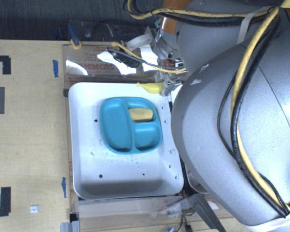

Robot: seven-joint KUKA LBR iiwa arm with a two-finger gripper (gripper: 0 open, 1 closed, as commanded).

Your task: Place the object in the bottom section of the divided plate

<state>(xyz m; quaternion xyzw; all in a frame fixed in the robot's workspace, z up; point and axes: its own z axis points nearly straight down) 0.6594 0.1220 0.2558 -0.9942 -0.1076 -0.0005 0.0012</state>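
Note:
A blue divided plate (117, 127) lies in the middle of the left white bin (121, 178). It has one large section on the left and two smaller ones on the right. A yellow, oblong object (141, 114) rests in the upper right section. The lower right section (148, 136) shows only blue. My gripper (165, 83) hangs at the bin's far right corner, above and to the right of the plate, largely hidden by the arm's own body. A small yellow piece (151, 87) sticks out to the left just beside it; what it is stays unclear.
The grey arm (237, 120) covers the whole right side, including the second bin. Yellow and black cables (135, 57) and clear plastic (92, 64) lie behind the bin's far rim. Bare wooden bench (29, 129) with blue tape marks spreads to the left.

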